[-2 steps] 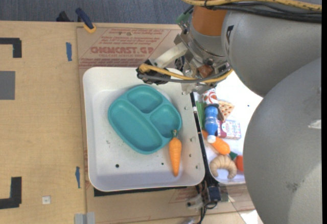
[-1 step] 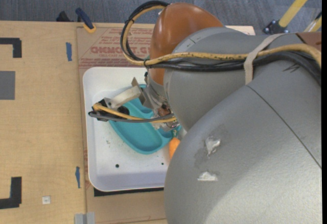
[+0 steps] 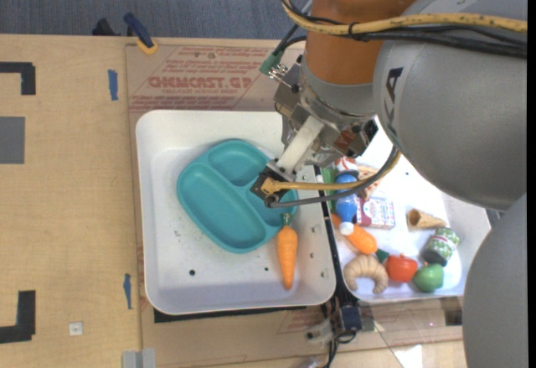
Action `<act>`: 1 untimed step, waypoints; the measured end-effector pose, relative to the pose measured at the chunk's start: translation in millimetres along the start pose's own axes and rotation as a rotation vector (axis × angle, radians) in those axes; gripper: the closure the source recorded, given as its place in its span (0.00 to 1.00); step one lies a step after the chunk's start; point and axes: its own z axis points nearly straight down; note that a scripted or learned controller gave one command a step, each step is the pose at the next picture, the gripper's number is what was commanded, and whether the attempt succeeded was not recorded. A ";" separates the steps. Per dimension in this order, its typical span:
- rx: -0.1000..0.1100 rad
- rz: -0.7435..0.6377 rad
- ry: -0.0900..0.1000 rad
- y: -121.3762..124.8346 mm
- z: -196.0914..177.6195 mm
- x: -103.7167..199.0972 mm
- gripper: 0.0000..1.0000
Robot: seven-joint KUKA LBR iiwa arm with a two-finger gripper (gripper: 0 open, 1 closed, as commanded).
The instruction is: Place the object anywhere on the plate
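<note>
**A:** Where is the thing that has to go on the plate?

**B:** I take it to be the carrot, the only loose toy sharing the left bin with the plate. It lies on the bin floor just off the plate's lower right rim. Its leafy end is at the rim and its tip points away. It isn't on the plate, so the job is not yet done.

**A:** And the claw?

**B:** It hangs near the wall between the two bins, beside the plate's right edge. The bulky wrist covers it, so I cannot tell whether it is released or clenched. I see no toy in its grip.

**A:** Why would it sit there?

**B:** Probably because that spot is close to both the carrot and the dish. From there, reaching either one should take only a small move.

**A:** The other toys?

**B:** The croissant, the tomato and the rest crowd the right bin, apart from the plate.

**A:** Any worry?

**B:** The carrot is round and tapered, so it may roll or slip, and the bin wall stands close beside it.
</note>
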 end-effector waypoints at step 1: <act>0.000 0.254 -0.003 64.8 -17.5 -23.7 1.00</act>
